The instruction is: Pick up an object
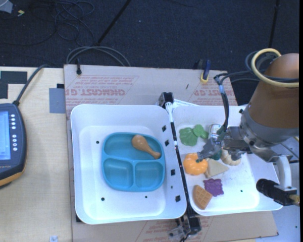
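Bench with two white bins [86,130], gripper [206,154] over right bin, finger state unclear, orange fruit [194,165] at its seven o'clock

Two bins sit side by side on a cardboard sheet [116,87]. The left bin [86,130] holds a divided tray [134,173], and a toy drumstick [145,145] lies in the tray's far compartment. In the right bin [242,198], a leafy piece [192,134] lies farthest, a round fruit [194,165] nearer, and a waffle piece [202,196] nearest, with a grape cluster [213,187] just right of it. A tablet-like pendant [4,142] rests on the bench well left of the bins.
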Available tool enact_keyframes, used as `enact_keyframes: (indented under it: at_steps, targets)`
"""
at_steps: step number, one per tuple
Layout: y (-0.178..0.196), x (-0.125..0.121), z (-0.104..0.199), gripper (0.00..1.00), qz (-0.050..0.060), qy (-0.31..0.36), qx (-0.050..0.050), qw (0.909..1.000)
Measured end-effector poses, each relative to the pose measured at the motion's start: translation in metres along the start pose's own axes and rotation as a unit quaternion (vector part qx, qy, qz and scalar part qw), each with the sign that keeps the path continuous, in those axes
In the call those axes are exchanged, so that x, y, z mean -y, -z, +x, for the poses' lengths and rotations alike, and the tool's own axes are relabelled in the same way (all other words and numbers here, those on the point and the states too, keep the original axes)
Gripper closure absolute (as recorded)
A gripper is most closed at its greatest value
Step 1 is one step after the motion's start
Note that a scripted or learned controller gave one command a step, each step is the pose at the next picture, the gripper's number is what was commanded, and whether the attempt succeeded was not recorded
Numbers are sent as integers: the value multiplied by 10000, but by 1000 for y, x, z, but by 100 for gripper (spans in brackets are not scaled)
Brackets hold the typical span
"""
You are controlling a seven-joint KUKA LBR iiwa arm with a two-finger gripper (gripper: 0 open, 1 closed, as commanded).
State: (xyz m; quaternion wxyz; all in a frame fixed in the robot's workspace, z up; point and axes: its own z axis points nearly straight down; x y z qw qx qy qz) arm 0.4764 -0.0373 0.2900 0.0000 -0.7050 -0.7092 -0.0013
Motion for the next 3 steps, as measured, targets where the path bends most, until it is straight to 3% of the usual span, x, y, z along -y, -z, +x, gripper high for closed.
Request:
enact_keyframes:
  at_steps: [1,2,3]
  targets:
    - [7,0,-3,100,38,-24,4,10000]
    - [77,-2,47,100,-11,0,2,10000]
    - [-30,2,81,100,87,-17,10,10000]
